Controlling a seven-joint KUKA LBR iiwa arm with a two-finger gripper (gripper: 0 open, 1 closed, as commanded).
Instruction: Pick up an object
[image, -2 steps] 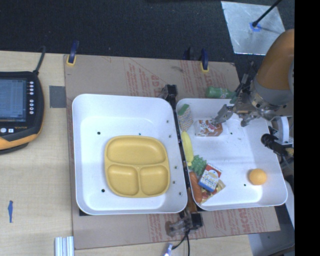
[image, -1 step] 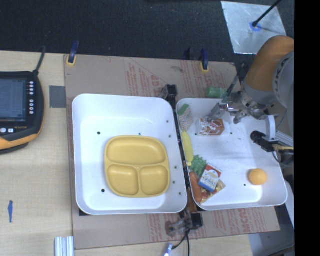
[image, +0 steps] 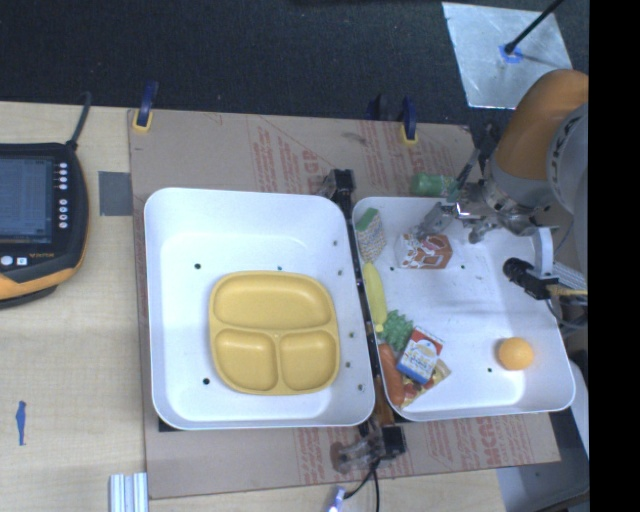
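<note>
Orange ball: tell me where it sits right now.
The orange ball lies in the right bin, near its lower right corner, apart from the small snack packet to its left.

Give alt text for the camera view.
Grey arm's gripper sits low over the right bin, just above a small snack packet. An orange ball lies nearer the front; the left bin holds a yellow divided tray.

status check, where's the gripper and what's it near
Gripper low at the right bin's far edge, beside a small snack packet. Nothing visibly held. Orange ball sits apart near the front; yellow tray in the left bin.
</note>
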